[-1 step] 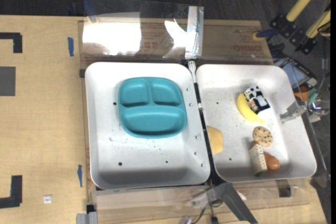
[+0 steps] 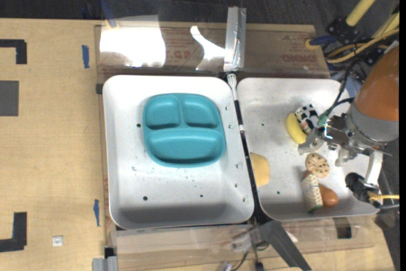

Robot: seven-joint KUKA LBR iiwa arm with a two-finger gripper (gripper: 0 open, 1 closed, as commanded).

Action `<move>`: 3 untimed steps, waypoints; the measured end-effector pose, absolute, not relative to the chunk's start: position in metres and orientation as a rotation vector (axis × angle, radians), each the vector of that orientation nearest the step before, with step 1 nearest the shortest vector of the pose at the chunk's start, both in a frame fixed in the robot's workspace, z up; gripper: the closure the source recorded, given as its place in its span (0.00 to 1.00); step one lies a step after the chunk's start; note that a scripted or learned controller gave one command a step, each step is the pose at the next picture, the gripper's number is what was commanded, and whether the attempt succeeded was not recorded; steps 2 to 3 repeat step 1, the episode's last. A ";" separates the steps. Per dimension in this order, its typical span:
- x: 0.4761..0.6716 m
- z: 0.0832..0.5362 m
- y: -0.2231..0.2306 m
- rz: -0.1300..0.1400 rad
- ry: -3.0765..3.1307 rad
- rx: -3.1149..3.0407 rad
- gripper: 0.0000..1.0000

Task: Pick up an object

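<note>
The arm (image 2: 380,95), grey with its orange band, reaches in from the right and hangs over the right bin (image 2: 273,98), and its tool (image 2: 320,133) sits low among the small things there; from here I cannot tell how the tool stands, because cables and metal parts crowd that spot. Just beside the tool on its left lies a yellow banana-shaped piece (image 2: 294,129), and touching that at its upper end is a small black-and-white patterned object (image 2: 307,114). Below the tool rests a round speckled cookie-like disc (image 2: 317,165), and under that a pale stick-shaped item (image 2: 311,192) lies beside an orange-brown rounded object (image 2: 328,196) near the bin's front edge. A pale yellow rounded lump (image 2: 259,169) lies against the bin's left wall, close to the divider between the two bins. The left bin (image 2: 120,155) holds a teal sectioned plate (image 2: 184,129) with three compartments, lying flat near its middle. Behind both bins a sheet of clear plastic (image 2: 158,41) glares with reflected light over brown cardboard (image 2: 295,51), where some reddish printing shows, too faint and small to read. The table (image 2: 44,136) on the left carries black corner marks and bits of blue tape (image 2: 85,56).
</note>
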State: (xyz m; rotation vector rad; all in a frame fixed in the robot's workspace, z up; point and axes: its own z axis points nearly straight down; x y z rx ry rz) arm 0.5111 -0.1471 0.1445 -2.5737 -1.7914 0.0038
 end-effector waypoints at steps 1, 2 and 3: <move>0.565 0.089 -0.120 -0.002 -2.129 -2.312 0.00; 0.565 0.089 -0.120 -0.002 -2.129 -2.312 0.00; 0.565 0.089 -0.120 -0.002 -2.129 -2.312 0.00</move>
